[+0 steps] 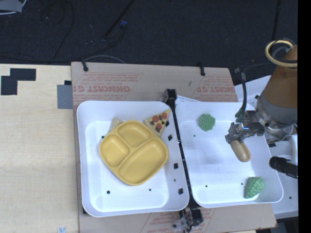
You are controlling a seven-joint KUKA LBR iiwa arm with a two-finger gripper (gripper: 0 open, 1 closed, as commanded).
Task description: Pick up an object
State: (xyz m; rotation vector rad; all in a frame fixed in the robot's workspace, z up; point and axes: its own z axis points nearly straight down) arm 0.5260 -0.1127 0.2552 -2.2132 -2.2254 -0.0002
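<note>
Far to the left of my pincer, in the left bin, I see a yellow divided plate with a pizza slice touching its upper right edge. Nearer, in the right bin, a green ball lies up and to the left of the pincer. The pincer hangs over this bin, and a tan bread roll sits right at its tips; I cannot tell whether the fingers are wide, narrow or gripping it. A second green lump lies below and slightly right.
</note>
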